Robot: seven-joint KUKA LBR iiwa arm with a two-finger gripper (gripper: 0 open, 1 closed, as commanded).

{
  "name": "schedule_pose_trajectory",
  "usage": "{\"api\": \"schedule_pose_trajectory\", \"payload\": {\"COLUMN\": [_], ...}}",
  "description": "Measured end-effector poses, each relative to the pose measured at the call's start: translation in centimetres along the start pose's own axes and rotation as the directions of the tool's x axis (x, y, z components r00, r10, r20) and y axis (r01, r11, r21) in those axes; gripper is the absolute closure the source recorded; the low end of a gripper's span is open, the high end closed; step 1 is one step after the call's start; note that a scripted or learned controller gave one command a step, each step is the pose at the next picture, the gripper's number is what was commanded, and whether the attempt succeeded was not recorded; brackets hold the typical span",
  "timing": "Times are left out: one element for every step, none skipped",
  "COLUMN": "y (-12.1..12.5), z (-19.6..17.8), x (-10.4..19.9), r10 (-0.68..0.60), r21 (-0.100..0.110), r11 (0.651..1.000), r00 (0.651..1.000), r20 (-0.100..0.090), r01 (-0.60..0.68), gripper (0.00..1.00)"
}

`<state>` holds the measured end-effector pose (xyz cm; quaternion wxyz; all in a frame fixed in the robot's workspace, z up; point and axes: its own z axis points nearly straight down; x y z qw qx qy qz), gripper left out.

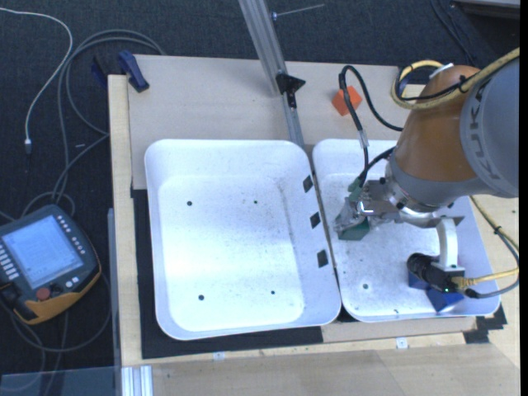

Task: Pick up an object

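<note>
I am looking down at the desk (206, 106) with two white bins side by side. The left bin (223, 246) sits toward 9 o'clock on my screen. The right bin (388, 299) sits toward 3 o'clock.

The arm (437, 147) comes in from 3 o'clock and bends down over the right bin. The claw (356, 217) is low in that bin, close to the bin's 9 o'clock wall. A small green thing (356, 232) is right at the tip of the claw, on its 6 o'clock side. It touches the claw or is just beside it. I cannot tell if the claw is apart, together or clamped on the green thing, because the wrist is in the way.

A blue thing (445, 301) lies in the same bin near its 5 o'clock corner, well apart from the claw.

An orange thing (348, 99) lies on the bare desk at 12 o'clock from the right bin. A blue clip (132, 71) sits at the desk's 11 o'clock corner. A hand-held screen box (41, 258) lies on the floor at 8 o'clock.
</note>
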<state>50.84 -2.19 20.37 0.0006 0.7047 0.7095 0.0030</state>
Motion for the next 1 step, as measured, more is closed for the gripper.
{"api": "schedule_pose_trajectory", "payload": {"y": [0.18], "z": [0.52], "x": [8.78], "r10": [-0.003], "r21": [0.006], "r11": [1.0], "r00": [1.0], "r20": [-0.001], "r01": [0.003], "gripper": [1.0]}}
